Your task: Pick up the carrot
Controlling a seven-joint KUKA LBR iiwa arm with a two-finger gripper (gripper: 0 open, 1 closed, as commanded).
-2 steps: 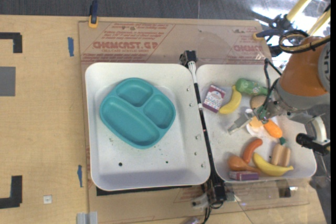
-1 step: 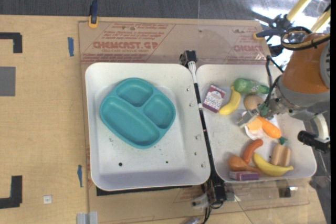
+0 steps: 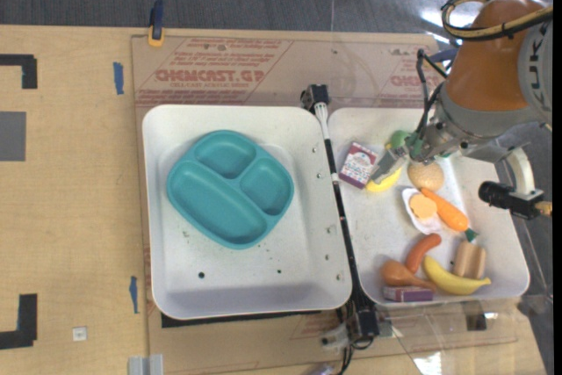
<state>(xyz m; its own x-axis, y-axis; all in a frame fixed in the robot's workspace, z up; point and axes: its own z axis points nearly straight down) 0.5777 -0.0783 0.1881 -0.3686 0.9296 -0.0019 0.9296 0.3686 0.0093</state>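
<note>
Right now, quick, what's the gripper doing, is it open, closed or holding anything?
Gripper: cannot be told. It hangs over the right white bin, near its back end, while the orange carrot lies apart from it on the bin floor.

We see our arm (image 3: 492,57) reaching in from the right side of the bench, near the far right corner. Its orange band sits broad and rounded above the wrist, with the grey housing just beneath it, and black cables loop over the top of the band. Our gripper (image 3: 420,149) hangs below the wrist and points down and toward the left, over the far part of the right bin (image 3: 518,277). Our view does not settle how its tips stand.
</note>
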